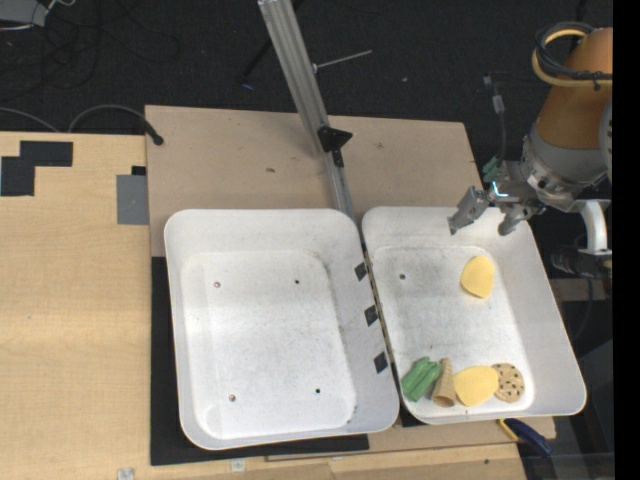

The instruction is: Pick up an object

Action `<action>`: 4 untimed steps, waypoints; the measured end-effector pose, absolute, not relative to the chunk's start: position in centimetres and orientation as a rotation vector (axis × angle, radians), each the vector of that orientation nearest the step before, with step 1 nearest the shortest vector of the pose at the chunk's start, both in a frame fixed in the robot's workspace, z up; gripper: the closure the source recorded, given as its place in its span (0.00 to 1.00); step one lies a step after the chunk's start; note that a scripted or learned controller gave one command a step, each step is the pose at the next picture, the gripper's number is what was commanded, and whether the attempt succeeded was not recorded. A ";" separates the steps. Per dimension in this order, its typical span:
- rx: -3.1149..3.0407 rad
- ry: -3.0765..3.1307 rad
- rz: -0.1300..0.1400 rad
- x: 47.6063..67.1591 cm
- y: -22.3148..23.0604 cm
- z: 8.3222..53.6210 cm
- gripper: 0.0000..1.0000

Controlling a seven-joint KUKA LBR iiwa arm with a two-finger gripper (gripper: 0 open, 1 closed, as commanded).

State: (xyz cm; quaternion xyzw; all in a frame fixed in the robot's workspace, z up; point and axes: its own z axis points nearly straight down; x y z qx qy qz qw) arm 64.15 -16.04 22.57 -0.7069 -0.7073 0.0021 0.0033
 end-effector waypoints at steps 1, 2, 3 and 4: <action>-2.216 -2.224 0.003 64.3 -16.0 22.9 0.00; -2.212 -2.223 0.006 64.6 -15.5 18.4 0.00; -2.213 -2.221 0.006 65.0 -14.7 13.4 0.00; -2.214 -2.223 0.005 65.0 -14.6 8.9 0.00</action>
